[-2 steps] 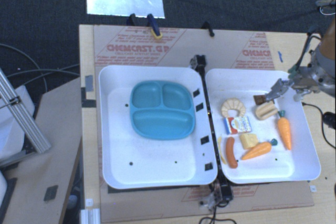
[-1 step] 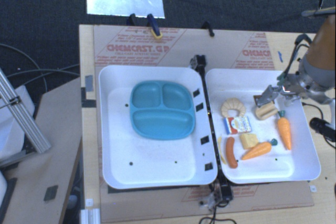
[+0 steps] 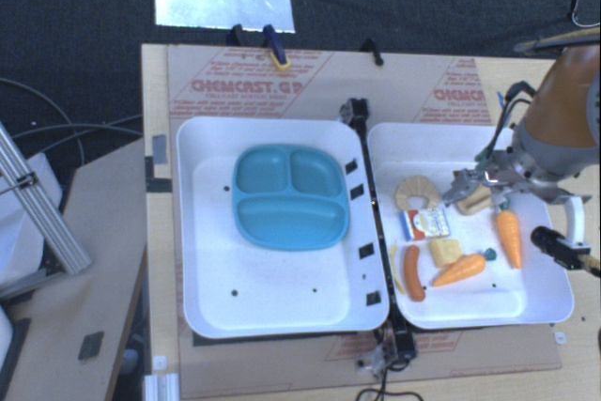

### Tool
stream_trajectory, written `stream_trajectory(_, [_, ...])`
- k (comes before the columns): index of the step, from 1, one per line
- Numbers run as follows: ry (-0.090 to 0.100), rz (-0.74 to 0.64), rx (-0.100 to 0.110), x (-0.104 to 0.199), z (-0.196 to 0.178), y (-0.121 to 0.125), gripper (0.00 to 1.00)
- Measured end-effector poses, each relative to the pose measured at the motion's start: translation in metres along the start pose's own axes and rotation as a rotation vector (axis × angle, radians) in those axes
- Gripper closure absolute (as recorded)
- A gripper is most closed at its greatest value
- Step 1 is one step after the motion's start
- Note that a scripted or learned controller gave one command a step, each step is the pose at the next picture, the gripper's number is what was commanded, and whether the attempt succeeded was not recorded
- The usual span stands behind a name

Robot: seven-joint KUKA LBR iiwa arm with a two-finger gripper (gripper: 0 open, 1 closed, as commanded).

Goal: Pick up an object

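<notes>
The right bin (image 3: 540, 296) holds several toy foods. A tan ring-shaped piece (image 3: 418, 192) lies near its left side. Below that are a red and white packet (image 3: 427, 223), a yellow block (image 3: 445, 250) and a red sausage (image 3: 411, 272). One carrot (image 3: 460, 269) lies slanted at the bottom and another carrot (image 3: 509, 238) lies upright to the right. My gripper (image 3: 472, 187) hangs low over the bin's upper middle, right above a tan bread-like piece (image 3: 475, 201) that it partly covers. I cannot see whether it touches that piece.
The left bin (image 3: 202, 230) holds a blue divided plate (image 3: 286, 197). A black divider with clips (image 3: 368, 202) runs between the two bins. The arm's orange band (image 3: 563, 99) rises at the right, and a black fitting (image 3: 559, 247) overhangs the right rim.
</notes>
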State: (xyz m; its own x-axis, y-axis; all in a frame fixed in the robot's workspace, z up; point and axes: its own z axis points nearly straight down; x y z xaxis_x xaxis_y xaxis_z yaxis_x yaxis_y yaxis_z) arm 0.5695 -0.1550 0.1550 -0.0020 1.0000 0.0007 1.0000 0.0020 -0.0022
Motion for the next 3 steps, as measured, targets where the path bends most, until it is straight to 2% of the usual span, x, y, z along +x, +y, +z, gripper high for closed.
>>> stream_trajectory(1, [0.0, 0.0, 0.0, 0.004, 0.042, 0.001, 0.0])
stream_trajectory(2, [0.002, 0.001, -0.006, 0.005, 0.068, 0.004, 0.0])
stream_trajectory(3, [0.002, 0.0, -0.015, 0.005, 0.054, 0.007, 1.0])
